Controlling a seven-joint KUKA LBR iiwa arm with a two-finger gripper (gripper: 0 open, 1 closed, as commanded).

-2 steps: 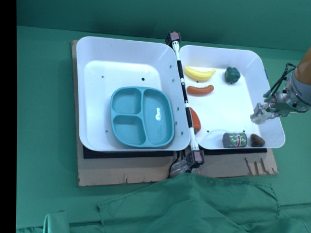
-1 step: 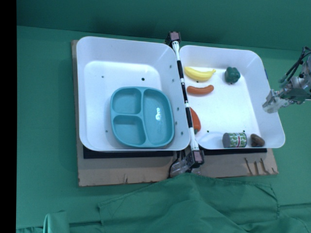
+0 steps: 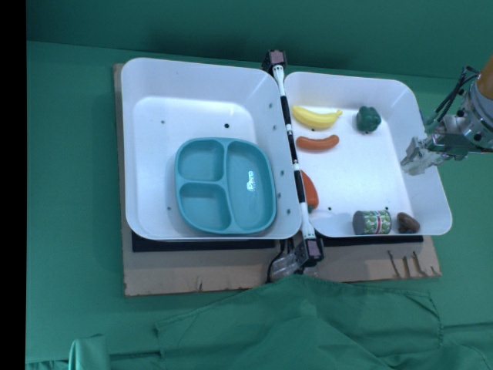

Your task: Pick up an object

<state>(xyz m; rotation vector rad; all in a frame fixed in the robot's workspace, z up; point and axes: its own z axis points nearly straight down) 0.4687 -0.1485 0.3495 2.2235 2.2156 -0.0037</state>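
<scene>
Item: single-arm pick, approach stage, nothing lifted. Hand (image 3: 414, 157) at the right rim of the right bin (image 3: 400, 91), carrying nothing; whether it is open or closed cannot be told at this size. Candidate objects, all in the right bin: yellow banana (image 3: 316, 116) and orange-red sausage (image 3: 317, 142) near the divider, banana just above sausage; dark green vegetable (image 3: 368, 119) toward the far right corner; red-orange piece (image 3: 309, 190) against the divider wall; small can (image 3: 372, 223) lying on its side by the near wall, brown lump (image 3: 408, 223) just beside it. Nearest to the hand appear to be the green vegetable and the can with its neighbour. Next move, by judgement: choose one object, travel in over it, descend with the hand spread around it; the can and lump lie close together and near the wall, so room there looks tight. Left bin (image 3: 154, 83) holds a teal divided plate (image 3: 225, 185). Surface: both bins on a brown board (image 3: 192, 280), over green cloth (image 3: 77, 206); loose green fabric bunched along the near edge; green backdrop behind
</scene>
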